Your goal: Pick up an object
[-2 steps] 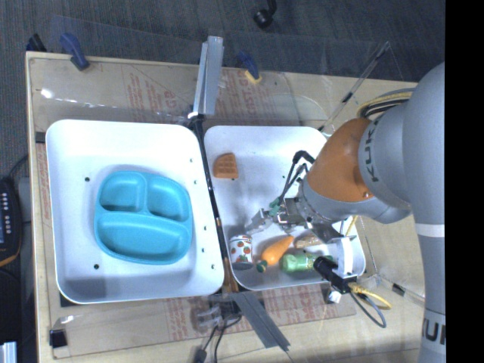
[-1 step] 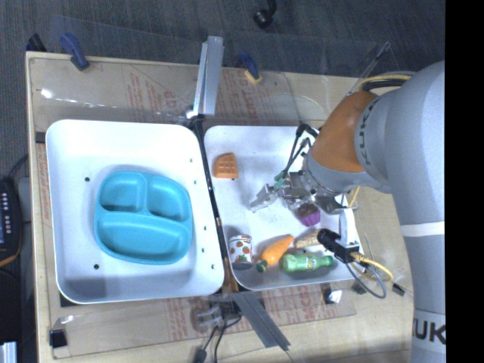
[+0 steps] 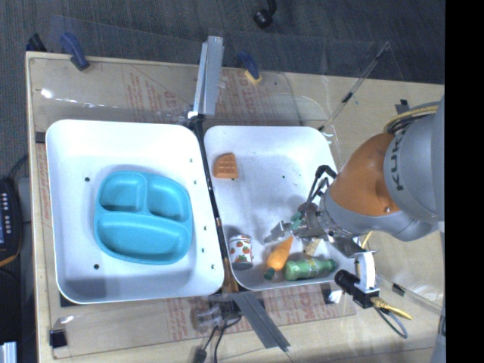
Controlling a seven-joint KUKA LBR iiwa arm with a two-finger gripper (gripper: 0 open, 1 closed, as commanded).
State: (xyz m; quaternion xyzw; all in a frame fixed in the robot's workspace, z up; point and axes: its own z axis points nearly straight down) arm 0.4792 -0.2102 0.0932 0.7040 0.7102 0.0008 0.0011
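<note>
My gripper (image 3: 293,233) hangs low over the front of the right bin (image 3: 257,138), open, its fingers on either side of the upper end of an orange carrot (image 3: 278,255). The carrot lies tilted on the bin floor and is not lifted. A green bottle (image 3: 308,267) lies on its side just right of the carrot, under the wrist. A small white can with a red print (image 3: 240,249) stands at the bin's front left corner. A brown waffle-like piece (image 3: 224,165) lies near the back left of the same bin.
The left bin (image 3: 68,203) holds a blue divided plate (image 3: 144,216). A grey divider bar (image 3: 207,74) runs between the bins at the back. The arm's orange band (image 3: 363,180) overhangs the right bin's right rim.
</note>
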